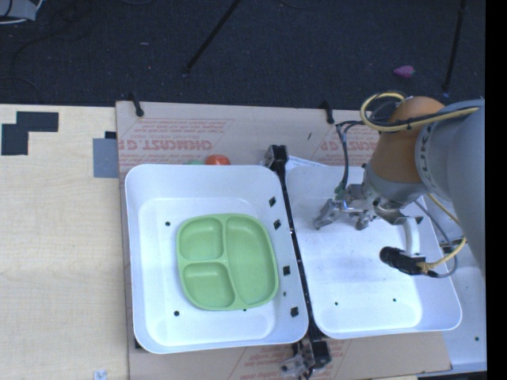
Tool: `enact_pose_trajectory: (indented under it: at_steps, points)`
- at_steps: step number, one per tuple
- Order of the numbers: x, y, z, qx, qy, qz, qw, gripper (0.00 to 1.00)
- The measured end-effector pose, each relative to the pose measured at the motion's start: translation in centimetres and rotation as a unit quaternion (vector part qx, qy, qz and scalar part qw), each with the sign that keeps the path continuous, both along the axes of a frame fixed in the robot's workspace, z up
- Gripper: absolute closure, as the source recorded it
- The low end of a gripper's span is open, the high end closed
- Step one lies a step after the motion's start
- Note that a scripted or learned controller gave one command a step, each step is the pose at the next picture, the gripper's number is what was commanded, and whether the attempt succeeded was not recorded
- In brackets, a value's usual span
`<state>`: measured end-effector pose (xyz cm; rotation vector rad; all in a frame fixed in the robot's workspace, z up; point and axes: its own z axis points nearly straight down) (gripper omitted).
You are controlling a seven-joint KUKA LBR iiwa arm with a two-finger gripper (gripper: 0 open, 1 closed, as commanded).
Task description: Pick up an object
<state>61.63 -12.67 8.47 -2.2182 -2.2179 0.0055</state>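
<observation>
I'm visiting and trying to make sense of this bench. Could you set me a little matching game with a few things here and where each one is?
Things:
1. green divided plate
2. pincer
3. small orange-red object
4. grey square patch

Places:
A. over the right bin
B. on the cardboard just behind the left bin's far rim
C. lying in the left bin
D. on the pale wooden surface left of the cardboard

Pairs: 1-C, 2-A, 3-B, 4-D
</observation>
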Motion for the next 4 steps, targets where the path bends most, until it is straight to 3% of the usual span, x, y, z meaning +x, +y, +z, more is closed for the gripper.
enact_pose_trajectory:
  at_steps: [1,4]
  points:
    - [0.1,-0.1,1.3,-0.0002,-0.001,-0.001,1.0,1.0]
    - [1.0,0.2,15.1,-0.0007,-0.004,0.001,1.0,1.0]
